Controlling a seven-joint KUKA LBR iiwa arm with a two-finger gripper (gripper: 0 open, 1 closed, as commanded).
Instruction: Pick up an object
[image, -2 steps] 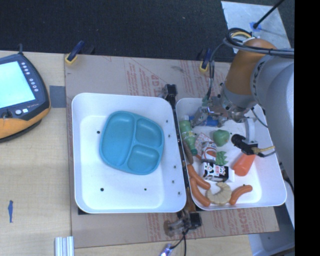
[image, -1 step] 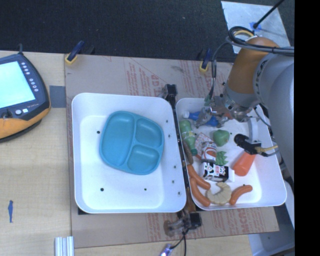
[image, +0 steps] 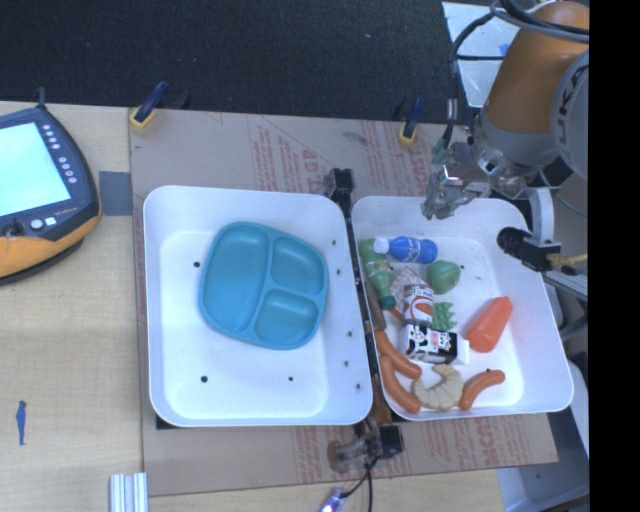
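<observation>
My gripper (image: 438, 205) hangs over the far edge of the right bin (image: 530, 395), above and a little right of a blue-and-white bottle (image: 408, 247). No object shows between its fingers. Below lie a green pepper (image: 443, 274), an orange carrot-like piece (image: 489, 324), a black-and-white cow-patterned carton (image: 432, 343), two hot dogs (image: 397, 372), a cookie (image: 440, 388), and a sausage (image: 481, 386). The left bin (image: 170, 390) holds a blue divided plate (image: 264, 285).
A tablet in an orange case (image: 40, 190) lies at the far left of the bench. Clamps (image: 148, 104) hold the cardboard sheet at its far edge. A black fitting (image: 525, 245) juts over the right bin's right rim.
</observation>
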